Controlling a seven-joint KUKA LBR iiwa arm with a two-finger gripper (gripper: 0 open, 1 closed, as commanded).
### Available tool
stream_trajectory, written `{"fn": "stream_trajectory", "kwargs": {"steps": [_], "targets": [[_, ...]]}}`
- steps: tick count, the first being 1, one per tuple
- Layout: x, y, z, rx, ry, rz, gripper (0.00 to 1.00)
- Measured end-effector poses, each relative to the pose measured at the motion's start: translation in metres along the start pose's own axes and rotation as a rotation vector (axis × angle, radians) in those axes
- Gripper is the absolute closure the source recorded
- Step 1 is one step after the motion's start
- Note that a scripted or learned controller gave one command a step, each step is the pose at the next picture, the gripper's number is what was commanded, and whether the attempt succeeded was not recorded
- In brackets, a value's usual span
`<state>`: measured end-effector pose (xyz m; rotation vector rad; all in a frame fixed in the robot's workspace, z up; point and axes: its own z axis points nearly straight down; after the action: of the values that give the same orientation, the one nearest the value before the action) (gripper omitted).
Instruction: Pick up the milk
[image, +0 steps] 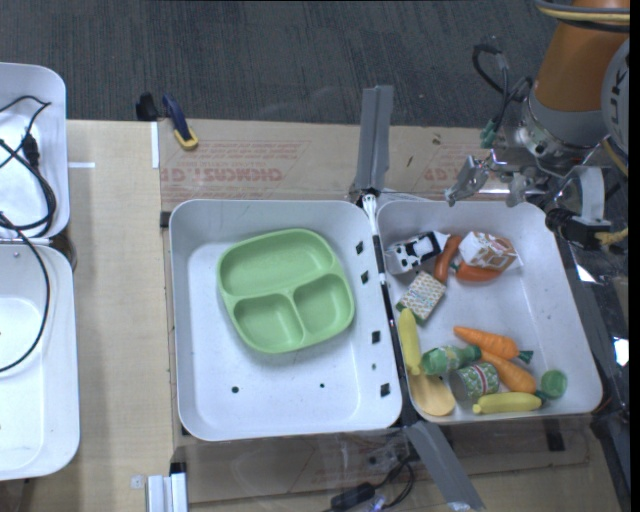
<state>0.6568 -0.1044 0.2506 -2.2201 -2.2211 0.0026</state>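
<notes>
The milk (413, 251) is a small carton with black and white cow patches. It lies on its side at the back left of the right bin (570, 300), close to the divider. An orange sausage (447, 257) rests just to its right. My gripper (492, 186) hangs above the bin's back rim, up and to the right of the milk and well apart from it. The fingers (463, 187) are spread open with nothing between them.
A wrapped packet (489, 251), a cracker box (423, 296), carrots (487, 342), a green bottle (450, 358), a can (479, 379) and yellow pieces (507, 403) crowd the right bin. In the left bin (200, 380) sits a green divided plate (287, 290).
</notes>
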Motion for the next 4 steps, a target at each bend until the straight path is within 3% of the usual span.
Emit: {"fn": "stream_trajectory", "kwargs": {"steps": [1, 2, 3, 4], "targets": [[-0.070, -0.006, 0.064, 0.000, -0.001, -0.161, 0.00], [-0.102, 0.003, 0.159, 0.001, 0.007, -0.232, 0.00], [-0.105, -0.045, 0.158, -0.003, 0.000, -0.310, 0.00], [-0.106, -0.044, 0.147, -0.007, -0.002, -0.306, 1.00]]}}
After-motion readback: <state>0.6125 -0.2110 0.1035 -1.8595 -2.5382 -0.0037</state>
